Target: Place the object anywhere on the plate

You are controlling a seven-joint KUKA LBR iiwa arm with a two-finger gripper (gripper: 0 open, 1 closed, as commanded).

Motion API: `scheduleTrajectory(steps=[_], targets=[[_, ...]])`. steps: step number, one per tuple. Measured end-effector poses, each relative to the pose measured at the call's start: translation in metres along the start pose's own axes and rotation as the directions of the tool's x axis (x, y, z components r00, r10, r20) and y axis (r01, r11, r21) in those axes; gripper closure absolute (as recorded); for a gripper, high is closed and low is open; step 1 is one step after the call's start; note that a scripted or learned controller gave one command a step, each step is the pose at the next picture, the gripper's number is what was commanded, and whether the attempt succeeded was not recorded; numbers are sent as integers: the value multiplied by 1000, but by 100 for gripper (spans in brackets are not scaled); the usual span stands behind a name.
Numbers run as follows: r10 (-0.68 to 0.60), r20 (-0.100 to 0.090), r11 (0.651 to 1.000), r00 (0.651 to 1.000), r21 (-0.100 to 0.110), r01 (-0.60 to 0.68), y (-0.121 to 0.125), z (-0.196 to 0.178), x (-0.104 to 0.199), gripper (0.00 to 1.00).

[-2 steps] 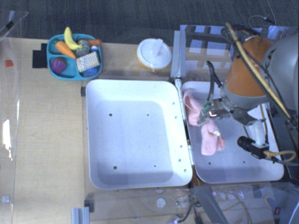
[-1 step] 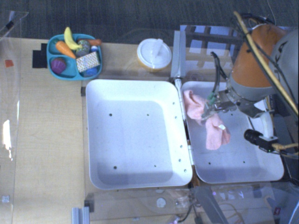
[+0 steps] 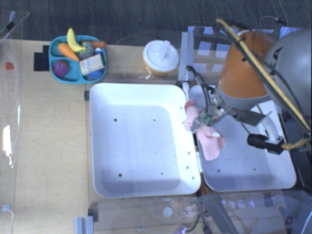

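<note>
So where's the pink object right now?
The pink object lies in the right bin, at its left wall, just under the gripper.

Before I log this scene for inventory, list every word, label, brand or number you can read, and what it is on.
No text can be read anywhere in this view.
The cup lid is plain white.
The sponge on the blue tray bears only a dotted pattern.
The checkered board has squares, no characters.
The white bins carry no marks.
</note>
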State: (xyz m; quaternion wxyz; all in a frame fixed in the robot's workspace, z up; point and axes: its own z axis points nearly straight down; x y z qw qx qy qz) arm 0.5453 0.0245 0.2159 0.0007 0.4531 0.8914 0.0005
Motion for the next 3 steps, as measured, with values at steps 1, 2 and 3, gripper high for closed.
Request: scheduleTrajectory(steps=[1, 2, 3], targets=[[-392, 1, 920, 920, -2, 392, 27, -15, 45, 100], [-719, 3, 695, 695, -3, 719, 53, -10, 79, 100], [-719, 4, 695, 695, -3, 719, 53, -10, 79, 0]])
